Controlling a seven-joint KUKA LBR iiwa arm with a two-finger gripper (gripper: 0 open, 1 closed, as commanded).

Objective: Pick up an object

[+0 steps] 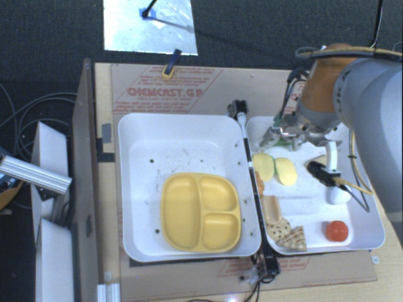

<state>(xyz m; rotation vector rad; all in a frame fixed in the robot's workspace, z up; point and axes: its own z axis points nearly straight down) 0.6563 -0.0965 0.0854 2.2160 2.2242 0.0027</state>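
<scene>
In the camera view, two white bins are seen side by side, and everything loose enough to pick is gathered in the right bin (368, 197). The left bin (145, 145) is taken up by a yellow tray (201, 211), which lies flat and wide and is judged a poor fit for a two-finger grasp. In the right bin, two pale slices (263, 167) are laid touching each other near the shared wall. Some crackers (283, 230) are piled in the near corner, and a red ball (337, 231) is set well apart from them by the near rim. The gripper (281, 143) is hung over the far end of the right bin, just beyond the slices, presumably because these are the nearest small things within reach. The jaws appear spread, with nothing seen between them and no object touched. The slices are judged the likeliest target. Since they are pressed together and close to the wall, a clean closing around one alone may be hindered.
</scene>
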